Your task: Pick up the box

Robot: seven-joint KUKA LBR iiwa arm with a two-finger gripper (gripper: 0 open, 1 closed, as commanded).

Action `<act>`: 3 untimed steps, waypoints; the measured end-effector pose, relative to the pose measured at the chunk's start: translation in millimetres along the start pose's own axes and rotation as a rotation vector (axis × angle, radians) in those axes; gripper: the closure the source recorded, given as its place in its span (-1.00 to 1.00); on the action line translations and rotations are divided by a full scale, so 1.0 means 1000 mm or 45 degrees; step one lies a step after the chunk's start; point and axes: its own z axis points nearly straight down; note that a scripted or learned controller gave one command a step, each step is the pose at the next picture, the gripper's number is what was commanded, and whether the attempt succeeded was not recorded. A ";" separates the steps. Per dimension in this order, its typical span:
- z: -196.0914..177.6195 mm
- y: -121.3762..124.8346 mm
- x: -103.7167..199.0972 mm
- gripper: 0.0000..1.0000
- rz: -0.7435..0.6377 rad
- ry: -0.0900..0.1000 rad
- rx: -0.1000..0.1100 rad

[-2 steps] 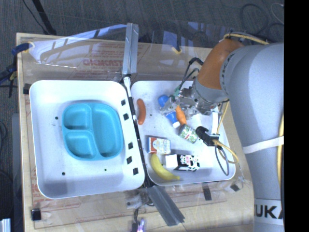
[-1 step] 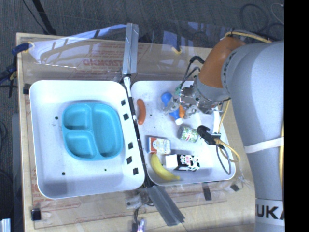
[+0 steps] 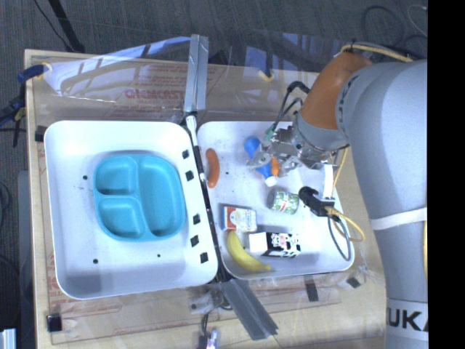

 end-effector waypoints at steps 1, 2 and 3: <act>-0.009 0.000 0.001 1.00 -0.005 0.000 0.002; -0.093 0.030 0.050 1.00 0.055 0.000 -0.002; -0.064 0.032 0.036 1.00 0.135 0.000 0.003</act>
